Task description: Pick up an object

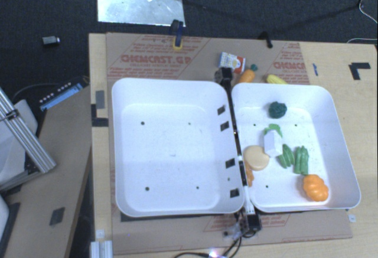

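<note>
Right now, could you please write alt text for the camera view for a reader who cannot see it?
Two shallow white bins sit side by side on a bench; the right bin holds toy foods, including an orange pepper, green beans and dark green broccoli. The left bin sits beside it.

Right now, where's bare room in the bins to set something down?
The left bin shows bare floor wall to wall. In the right bin, free patches lie along the top wall left of the dark green piece and along the bottom wall left of the orange piece. The middle is crowded: tan disc, white block, green pods.
</note>
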Robot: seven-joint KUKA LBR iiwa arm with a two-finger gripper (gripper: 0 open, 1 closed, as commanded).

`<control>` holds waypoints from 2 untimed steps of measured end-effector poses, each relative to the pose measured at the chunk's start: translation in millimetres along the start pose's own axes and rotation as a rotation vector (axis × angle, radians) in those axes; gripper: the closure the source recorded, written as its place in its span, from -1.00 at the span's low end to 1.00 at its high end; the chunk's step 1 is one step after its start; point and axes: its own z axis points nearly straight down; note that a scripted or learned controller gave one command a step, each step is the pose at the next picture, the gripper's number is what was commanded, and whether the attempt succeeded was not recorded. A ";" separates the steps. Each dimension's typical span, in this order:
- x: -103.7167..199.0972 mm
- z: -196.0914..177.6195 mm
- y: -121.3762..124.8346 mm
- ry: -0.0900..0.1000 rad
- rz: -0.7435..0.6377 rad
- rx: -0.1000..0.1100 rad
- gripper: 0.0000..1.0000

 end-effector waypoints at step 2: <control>9.5 -1.5 -48.7 0.002 0.005 0.001 1.00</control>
